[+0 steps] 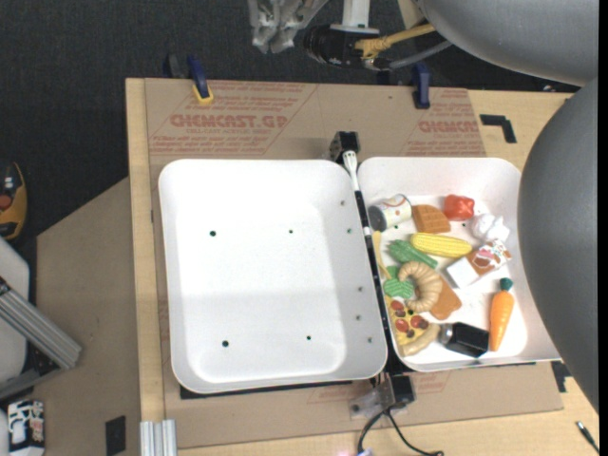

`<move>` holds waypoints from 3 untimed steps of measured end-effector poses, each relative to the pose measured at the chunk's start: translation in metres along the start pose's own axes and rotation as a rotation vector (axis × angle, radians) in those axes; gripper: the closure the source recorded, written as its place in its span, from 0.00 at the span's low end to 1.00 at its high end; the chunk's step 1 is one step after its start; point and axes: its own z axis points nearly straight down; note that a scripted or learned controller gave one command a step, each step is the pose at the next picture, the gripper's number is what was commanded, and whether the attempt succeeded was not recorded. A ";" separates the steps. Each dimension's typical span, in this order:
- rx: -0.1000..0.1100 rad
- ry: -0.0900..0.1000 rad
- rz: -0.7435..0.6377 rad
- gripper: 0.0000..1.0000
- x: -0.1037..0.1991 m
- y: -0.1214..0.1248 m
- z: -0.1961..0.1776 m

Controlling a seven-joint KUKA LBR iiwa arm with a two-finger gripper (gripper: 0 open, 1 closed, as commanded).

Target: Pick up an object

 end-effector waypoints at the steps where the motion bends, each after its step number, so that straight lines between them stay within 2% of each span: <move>1: 0.033 -0.010 0.003 1.00 -0.001 -0.005 0.125; 2: -0.001 0.000 -0.001 1.00 0.001 -0.005 -0.092; 3: 0.037 -0.011 0.004 1.00 -0.001 -0.003 0.064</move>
